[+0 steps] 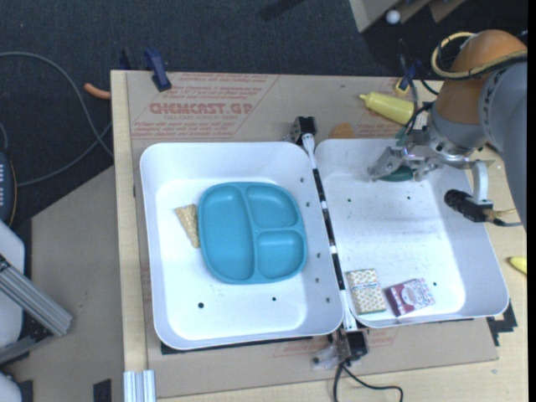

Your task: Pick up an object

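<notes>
From my seat I see two white bins side by side on the worktop (226, 107), the left bin (167, 224) and the right bin (469, 258) touching along a black clipped seam. A blue clamp (157, 68) grips the worktop's far left edge, and a yellow bottle (387, 105) lies behind the right bin.

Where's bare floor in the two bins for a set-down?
Right bin: the open middle, between the gripper at the far edge and the two small packets at the near edge. Left bin: crowded by the blue divided plate and the cracker tucked against it; only the near strip is bare.
</notes>
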{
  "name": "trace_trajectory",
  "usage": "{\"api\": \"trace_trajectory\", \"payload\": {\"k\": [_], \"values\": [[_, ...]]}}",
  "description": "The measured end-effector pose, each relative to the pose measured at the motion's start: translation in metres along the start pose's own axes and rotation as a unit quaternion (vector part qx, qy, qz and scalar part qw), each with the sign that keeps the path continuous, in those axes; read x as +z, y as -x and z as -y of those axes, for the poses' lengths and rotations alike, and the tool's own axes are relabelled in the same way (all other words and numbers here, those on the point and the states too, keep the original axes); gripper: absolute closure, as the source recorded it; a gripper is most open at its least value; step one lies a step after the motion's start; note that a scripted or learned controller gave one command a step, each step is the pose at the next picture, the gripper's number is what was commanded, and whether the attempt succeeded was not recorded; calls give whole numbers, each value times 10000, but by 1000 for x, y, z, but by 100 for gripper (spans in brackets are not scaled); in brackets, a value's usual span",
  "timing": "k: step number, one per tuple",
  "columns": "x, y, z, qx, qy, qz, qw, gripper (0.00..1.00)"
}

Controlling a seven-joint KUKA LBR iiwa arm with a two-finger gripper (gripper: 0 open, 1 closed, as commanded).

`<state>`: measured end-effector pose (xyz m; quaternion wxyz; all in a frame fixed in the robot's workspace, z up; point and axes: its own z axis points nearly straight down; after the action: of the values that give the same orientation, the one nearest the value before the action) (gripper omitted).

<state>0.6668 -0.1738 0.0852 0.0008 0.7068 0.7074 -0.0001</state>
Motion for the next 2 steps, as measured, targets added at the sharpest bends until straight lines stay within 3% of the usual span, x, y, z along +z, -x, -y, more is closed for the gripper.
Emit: {"api": "trace_trajectory", "payload": {"k": [1,2], "values": [[0,-3,0,2,-6,-1,10000,0],[-9,-1,3,1,-64,12,10000,100]]}}
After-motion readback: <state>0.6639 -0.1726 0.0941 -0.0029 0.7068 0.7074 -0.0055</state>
